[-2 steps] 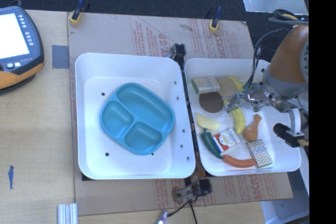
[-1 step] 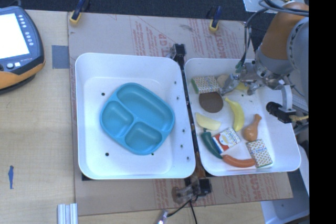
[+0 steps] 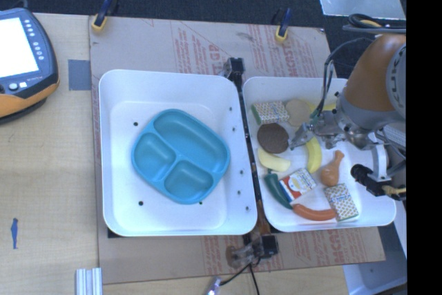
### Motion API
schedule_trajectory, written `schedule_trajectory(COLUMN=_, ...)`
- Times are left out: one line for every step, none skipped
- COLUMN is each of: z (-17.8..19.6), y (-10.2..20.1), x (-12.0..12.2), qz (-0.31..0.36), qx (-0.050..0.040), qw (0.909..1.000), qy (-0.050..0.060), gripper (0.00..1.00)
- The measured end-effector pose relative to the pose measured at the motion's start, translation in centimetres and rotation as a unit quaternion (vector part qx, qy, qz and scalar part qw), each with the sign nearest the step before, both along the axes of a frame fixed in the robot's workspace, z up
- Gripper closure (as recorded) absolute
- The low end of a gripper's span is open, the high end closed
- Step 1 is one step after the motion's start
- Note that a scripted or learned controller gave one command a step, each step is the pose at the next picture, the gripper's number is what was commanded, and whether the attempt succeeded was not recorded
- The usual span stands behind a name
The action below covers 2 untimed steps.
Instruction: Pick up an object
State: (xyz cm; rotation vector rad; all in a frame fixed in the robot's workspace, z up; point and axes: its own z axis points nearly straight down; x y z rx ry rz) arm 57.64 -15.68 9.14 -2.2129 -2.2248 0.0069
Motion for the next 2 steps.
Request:
schedule_trajectory(z=1.0, y=-0.1, x=0.0, qz=0.001, qx=-0.0005, qw=1.0000, qy=0.001, gripper=1.00)
schedule_trajectory(z=11.6, y=5.1, x=-1.2, qz=0.000, qx=0.0005, qw=1.0000, qy=-0.002, gripper=1.00)
